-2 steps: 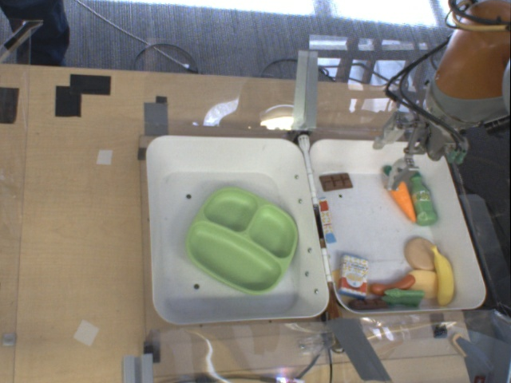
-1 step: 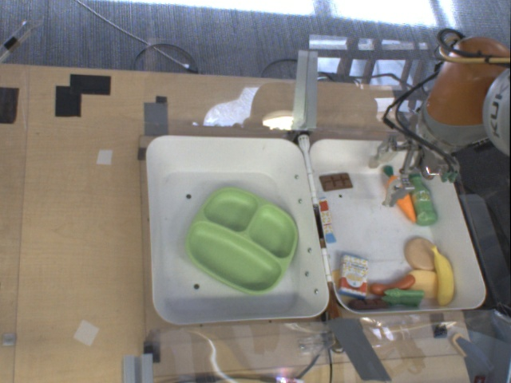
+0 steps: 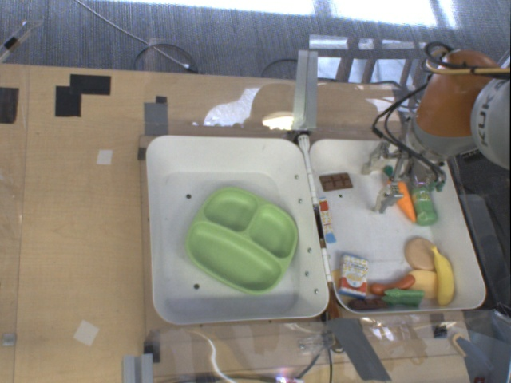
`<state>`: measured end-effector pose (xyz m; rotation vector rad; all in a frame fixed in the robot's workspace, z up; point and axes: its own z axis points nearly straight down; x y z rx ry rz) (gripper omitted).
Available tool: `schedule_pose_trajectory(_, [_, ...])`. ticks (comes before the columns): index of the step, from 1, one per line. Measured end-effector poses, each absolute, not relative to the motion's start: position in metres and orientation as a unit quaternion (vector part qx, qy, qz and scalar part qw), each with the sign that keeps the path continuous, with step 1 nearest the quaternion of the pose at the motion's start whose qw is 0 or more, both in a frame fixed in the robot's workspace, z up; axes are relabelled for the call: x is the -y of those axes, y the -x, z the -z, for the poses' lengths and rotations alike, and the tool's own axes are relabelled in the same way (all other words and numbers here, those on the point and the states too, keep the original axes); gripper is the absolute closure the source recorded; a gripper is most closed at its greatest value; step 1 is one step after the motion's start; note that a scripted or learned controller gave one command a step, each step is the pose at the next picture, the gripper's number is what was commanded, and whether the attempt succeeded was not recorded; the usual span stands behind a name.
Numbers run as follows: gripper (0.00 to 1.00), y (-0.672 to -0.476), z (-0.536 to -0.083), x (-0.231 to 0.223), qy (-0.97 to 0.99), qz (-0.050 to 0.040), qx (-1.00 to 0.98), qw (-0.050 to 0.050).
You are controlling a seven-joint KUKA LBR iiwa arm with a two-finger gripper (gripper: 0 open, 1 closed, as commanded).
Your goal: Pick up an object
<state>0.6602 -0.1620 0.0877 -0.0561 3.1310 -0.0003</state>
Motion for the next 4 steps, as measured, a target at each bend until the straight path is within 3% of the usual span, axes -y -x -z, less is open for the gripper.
schedule_pose_trajectory(1, [1.0, -0.665, -0.104, 0.161, 0.02, 0.0015, -1.0, 0.013])
schedule_pose_trajectory(2, [1.0, -0.666, -0.218, 0.137, 0.041, 0.0021, -0.999, 0.013])
schedule_pose_trajectory(3, [1.0, -0.666, -0.268, 0.064, 0.074, -0.0004, -0.997, 0.009])
schedule_pose_trajectory(4, [1.0, -0.67, -0.208, 0.167, 0.211, 0.0013, -0.977, 0.004])
